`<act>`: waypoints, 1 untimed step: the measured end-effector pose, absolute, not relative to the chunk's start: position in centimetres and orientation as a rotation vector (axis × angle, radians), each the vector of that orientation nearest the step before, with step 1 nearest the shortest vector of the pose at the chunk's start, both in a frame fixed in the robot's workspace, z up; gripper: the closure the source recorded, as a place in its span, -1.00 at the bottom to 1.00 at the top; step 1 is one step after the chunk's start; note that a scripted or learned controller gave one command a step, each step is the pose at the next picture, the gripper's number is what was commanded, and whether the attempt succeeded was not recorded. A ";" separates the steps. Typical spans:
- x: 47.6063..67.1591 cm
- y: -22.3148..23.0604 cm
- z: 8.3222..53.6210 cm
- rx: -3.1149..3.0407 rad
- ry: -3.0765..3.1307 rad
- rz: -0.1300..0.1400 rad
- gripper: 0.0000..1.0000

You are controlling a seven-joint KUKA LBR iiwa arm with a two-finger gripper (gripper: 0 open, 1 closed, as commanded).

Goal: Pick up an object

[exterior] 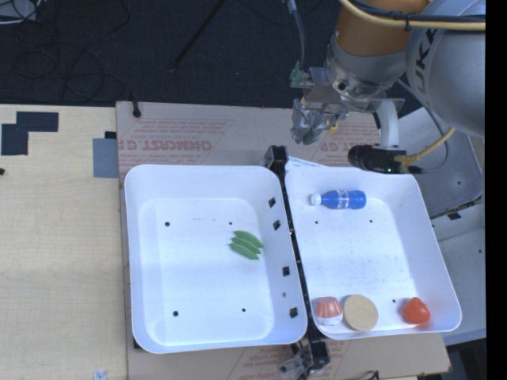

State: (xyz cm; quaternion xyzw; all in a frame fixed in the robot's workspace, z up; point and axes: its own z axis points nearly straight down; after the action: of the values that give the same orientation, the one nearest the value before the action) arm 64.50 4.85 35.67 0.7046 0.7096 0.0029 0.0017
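Observation:
My gripper [307,131] hangs high above the bench, over the cardboard behind the far edge of the two bins, close to the divider. Nothing shows between its fingers. In the right bin [432,236] a blue bottle [341,199] with a white cap lies on its side near the far wall. Along that bin's near wall sit a pink and white round thing [329,310], a tan disc [360,313] and a red-orange ball [415,311]. A green pea pod [246,245] lies in the left bin [150,212], right of its middle.
A black clamp strip [283,236] runs down the seam between the bins. Brown cardboard [198,137] lies under both bins. The arm's grey body and orange band fill the upper right above the right bin's far corner.

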 end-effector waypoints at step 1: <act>58.9 -0.6 45.1 2.221 2.214 0.006 1.00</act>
State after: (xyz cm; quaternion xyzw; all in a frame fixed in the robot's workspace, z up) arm 58.90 -0.62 45.14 0.7083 0.7059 0.0021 0.0026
